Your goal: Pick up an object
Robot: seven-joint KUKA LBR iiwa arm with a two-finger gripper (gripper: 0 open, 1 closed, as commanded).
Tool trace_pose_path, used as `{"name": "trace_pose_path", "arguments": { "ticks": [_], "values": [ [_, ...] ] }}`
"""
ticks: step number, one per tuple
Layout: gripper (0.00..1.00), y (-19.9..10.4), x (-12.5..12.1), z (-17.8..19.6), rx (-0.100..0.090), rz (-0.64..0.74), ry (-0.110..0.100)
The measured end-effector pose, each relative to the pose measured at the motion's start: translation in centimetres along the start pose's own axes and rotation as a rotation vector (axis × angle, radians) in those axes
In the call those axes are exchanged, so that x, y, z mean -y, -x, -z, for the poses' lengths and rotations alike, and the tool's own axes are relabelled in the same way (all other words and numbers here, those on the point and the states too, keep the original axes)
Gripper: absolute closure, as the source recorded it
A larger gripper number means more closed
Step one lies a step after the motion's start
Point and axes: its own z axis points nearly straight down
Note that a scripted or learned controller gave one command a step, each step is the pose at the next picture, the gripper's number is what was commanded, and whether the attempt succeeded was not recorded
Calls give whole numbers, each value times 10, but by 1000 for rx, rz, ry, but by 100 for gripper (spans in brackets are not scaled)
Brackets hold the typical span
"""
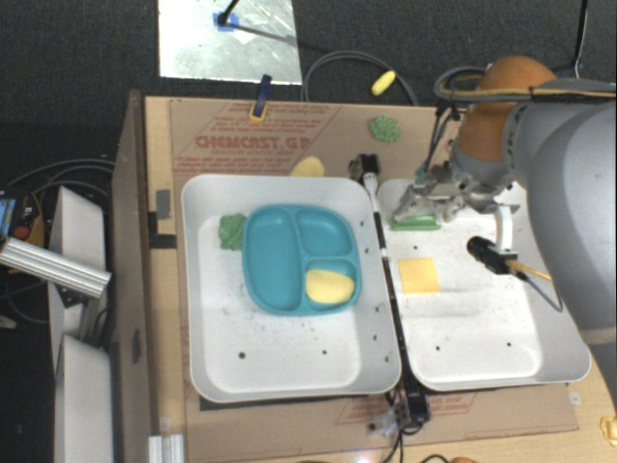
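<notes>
Jaws state unclear, low over green object (415,222) at right bin (501,355) far edge; arm (540,152) bent down.

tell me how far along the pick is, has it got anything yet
Nothing looks picked yet. The gripper is low at the back of the right bin, over a green object, but a grasp can't be confirmed. The yellow square lies loose on that bin's floor, and the yellow piece sits in the blue tray. Gripping and lifting remain.
</notes>
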Motion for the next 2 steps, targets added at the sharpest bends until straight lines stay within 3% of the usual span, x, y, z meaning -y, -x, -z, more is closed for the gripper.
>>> {"name": "trace_pose_path", "arguments": {
  "ticks": [1,2],
  "values": [
    [0,47,54,1,0,-12,-6],
    [100,45,50,13,2,-5,2]
  ]
}}
